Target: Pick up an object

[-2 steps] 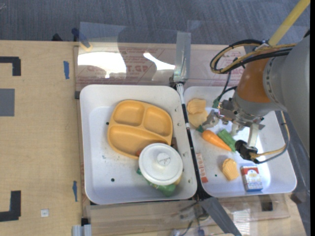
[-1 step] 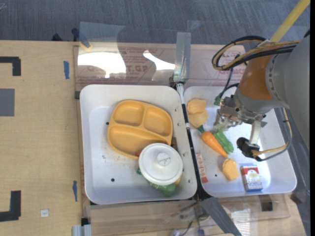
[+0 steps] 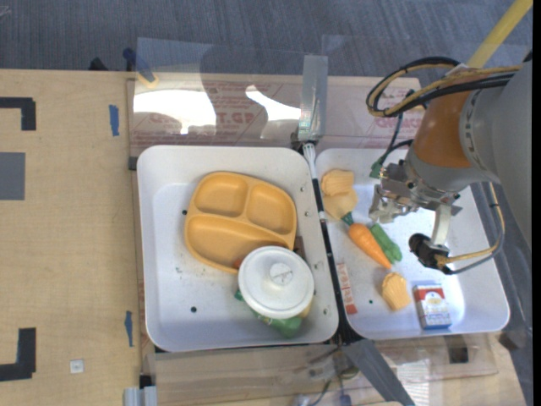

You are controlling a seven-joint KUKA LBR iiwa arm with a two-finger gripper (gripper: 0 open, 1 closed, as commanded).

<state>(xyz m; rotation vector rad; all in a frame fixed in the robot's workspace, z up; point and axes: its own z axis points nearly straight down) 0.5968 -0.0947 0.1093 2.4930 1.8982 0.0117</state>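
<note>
In the right bin (image 3: 482, 311) lie a toy carrot (image 3: 369, 241) with a green stem, a pale yellow food piece (image 3: 339, 191) near the divider, a small yellow piece (image 3: 395, 291) and a little red-and-white carton (image 3: 432, 304). My gripper (image 3: 385, 206) hangs over the right bin, just right of the carrot's upper end and the pale yellow piece. Nothing shows between its fingers.
The left bin (image 3: 161, 252) holds an orange divided plate (image 3: 239, 219) and a white lidded bowl (image 3: 276, 281) with something green under it. A metal divider (image 3: 325, 244) separates the bins. Black and yellow cables (image 3: 414, 74) loop above the wrist.
</note>
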